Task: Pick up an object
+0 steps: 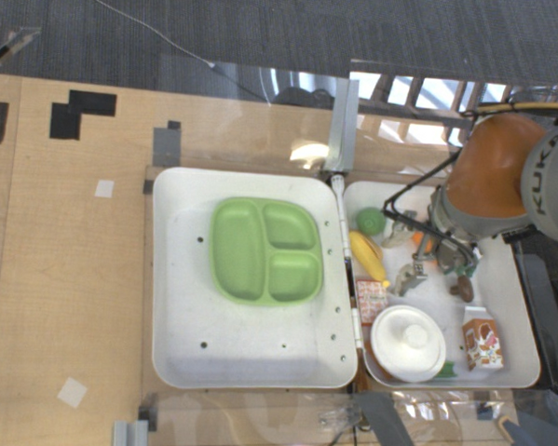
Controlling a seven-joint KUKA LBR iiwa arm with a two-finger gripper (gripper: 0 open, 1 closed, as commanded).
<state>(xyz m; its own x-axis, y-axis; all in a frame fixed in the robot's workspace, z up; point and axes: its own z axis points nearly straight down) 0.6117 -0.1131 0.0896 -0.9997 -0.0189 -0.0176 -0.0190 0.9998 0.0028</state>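
Banana [367,256], maybe lime [370,220], right bin [524,356].

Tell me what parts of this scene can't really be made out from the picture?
- Gripper: too small and cluttered in the camera view to read how its fingers stand.
- Far right bin floor: covered by the arm's orange band.
- Small brown item: too small to identify.
- Carton and red packet: print too blurred to read.
- Green bit: mostly hidden behind the white bowl.
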